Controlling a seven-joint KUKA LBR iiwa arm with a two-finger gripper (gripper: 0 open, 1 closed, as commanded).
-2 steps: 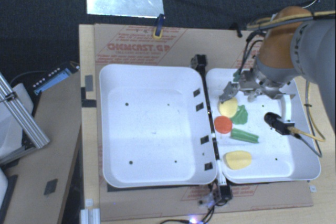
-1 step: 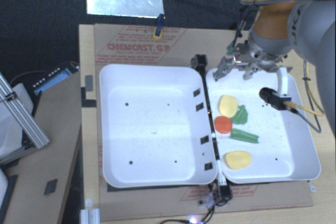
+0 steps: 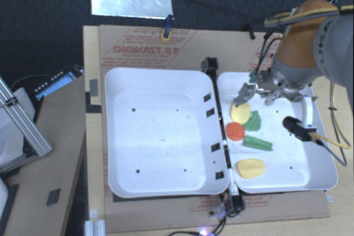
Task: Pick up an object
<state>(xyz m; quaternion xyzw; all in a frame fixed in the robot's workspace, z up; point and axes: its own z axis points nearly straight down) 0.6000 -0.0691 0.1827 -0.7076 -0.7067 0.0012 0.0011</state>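
The right bin [image 3: 318, 174] holds several small objects. A pale yellow round piece [image 3: 240, 113] lies next to a green leafy piece [image 3: 254, 120]. An orange-red ball [image 3: 235, 131] sits by the divider, a long green piece [image 3: 258, 143] lies just right of it, and a yellow oval [image 3: 250, 168] rests near the front. My gripper [image 3: 256, 96] hangs over the back of this bin, just above and behind the pale yellow piece. Its two grey fingers [image 3: 242, 95] stand apart with nothing between them, so it is open.
The left bin [image 3: 119, 85] lies beside the right one, with black clips [image 3: 210, 113] along the shared edge. A black cable end [image 3: 296, 127] with a yellow tip hangs off the arm over the right bin. The grey and orange arm [image 3: 310, 36] covers the bin's back right corner.
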